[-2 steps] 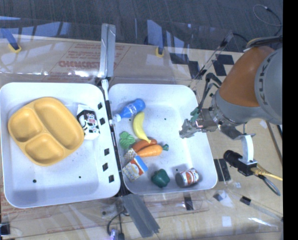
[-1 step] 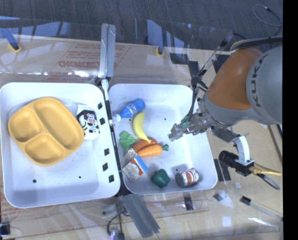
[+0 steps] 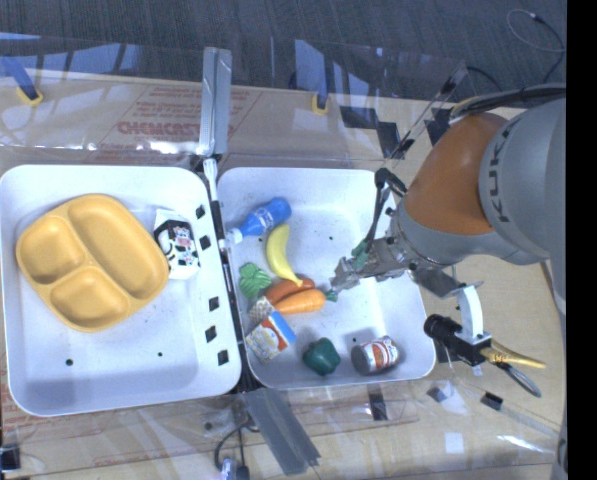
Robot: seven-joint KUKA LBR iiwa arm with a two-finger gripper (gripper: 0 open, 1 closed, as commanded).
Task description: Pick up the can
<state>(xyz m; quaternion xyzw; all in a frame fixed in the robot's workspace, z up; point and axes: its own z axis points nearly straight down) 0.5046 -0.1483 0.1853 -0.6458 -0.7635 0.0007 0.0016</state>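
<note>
Two shallow white bins are sitting side by side on a cardboard-covered bench. Toward the left of the frame, the left bin (image 3: 38, 368) is holding a yellow divided plate (image 3: 90, 258). Toward the centre, the right bin (image 3: 318, 183) is holding a blue bottle (image 3: 263, 218), a banana (image 3: 278, 253), a carrot (image 3: 300, 301) and a green pepper (image 3: 321, 356). The can (image 3: 376, 354) is lying on its side near the lower right corner of that bin, just beside the pepper. The gripper (image 3: 340, 276) is hovering close above the carrot's tip, well apart from the can, carrying nothing; how far it is open I cannot tell. The can is probably going to feel stiff, light and smooth, and may roll, so gripping across its round middle looks safest.
</note>
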